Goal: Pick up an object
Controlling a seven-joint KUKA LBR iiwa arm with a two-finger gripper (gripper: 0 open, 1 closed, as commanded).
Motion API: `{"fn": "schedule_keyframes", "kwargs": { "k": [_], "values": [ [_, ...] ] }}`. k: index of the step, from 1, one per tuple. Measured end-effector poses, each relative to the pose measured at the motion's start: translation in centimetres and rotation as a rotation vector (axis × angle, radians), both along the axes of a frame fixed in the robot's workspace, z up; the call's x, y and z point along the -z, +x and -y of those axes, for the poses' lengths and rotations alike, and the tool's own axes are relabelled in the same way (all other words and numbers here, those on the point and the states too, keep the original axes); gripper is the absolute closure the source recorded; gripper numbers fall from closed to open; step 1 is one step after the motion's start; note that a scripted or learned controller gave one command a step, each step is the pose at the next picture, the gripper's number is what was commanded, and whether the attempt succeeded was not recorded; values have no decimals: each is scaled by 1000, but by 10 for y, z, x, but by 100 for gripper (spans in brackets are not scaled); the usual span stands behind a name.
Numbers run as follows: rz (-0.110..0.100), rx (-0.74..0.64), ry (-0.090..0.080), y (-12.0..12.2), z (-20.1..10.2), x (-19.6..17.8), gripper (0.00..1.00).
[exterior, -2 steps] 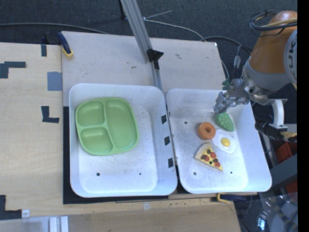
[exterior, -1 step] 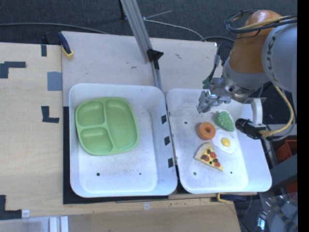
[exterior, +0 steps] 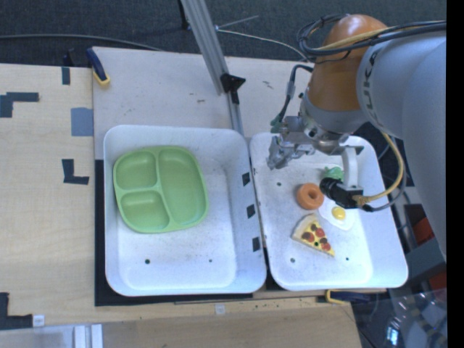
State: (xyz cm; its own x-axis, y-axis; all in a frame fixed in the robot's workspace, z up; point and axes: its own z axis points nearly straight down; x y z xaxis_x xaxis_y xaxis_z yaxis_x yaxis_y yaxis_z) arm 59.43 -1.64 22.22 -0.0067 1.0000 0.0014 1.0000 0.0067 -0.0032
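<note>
Orange doughnut [exterior: 310, 195] near hand [exterior: 279, 158]

Even bright overhead light, soft shadows, slight blur.

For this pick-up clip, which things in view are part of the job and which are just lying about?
Part of the job:
- tool, over the right bin's upper left area
- donut
- pizza slice
- fried egg
- small green item, partly hidden by the arm

Lying about:
- green divided plate in the left bin
- blue-and-yellow clamp on the bench
</note>
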Motion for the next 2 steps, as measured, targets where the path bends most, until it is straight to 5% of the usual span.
{"fn": "schedule_keyframes", "kwargs": {
  "k": [2],
  "values": [
    [2, 1, 0, 34, -94, 4, 100]
  ]
}}
